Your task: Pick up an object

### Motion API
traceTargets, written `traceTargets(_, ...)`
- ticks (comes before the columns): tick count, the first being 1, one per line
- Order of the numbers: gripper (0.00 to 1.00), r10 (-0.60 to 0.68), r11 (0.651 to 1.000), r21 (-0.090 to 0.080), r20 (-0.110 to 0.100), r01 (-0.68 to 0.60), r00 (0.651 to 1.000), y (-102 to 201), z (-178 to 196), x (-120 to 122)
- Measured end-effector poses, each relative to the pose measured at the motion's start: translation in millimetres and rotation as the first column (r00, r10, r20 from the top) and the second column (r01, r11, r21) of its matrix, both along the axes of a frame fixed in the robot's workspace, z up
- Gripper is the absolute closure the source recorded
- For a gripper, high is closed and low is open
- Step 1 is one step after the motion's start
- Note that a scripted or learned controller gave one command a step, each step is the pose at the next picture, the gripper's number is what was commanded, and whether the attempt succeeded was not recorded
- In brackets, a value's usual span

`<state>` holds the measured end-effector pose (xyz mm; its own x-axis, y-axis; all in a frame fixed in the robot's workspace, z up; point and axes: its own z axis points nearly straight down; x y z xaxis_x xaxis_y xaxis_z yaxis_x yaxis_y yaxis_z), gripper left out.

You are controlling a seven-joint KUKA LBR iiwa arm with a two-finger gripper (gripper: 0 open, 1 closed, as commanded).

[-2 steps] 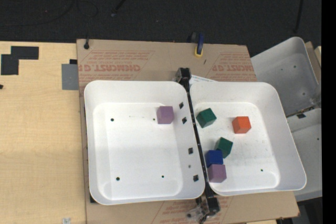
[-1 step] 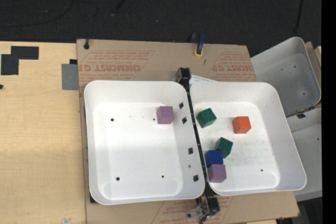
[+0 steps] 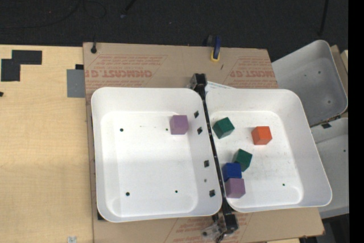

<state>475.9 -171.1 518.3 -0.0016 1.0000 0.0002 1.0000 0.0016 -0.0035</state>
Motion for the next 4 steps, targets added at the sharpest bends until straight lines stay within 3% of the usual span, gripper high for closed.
traceTargets(1,1.0,-0.002,1.0,-0.002,0.003,0.002,1.0,-17.7,19.9,10.0)
traceTargets(2,1.0,-0.002,1.0,0.002,-0.004,0.002,1.0,-8.8,-61.5,-0.4)
traceTargets(3,1.0,-0.003,1.0,-0.003,0.008,0.003,1.0,-25.0,8.4,0.4)
traceTargets(4,1.0,-0.003,1.0,-0.001,0.002,0.003,1.0,-26.8,5.9,0.4)
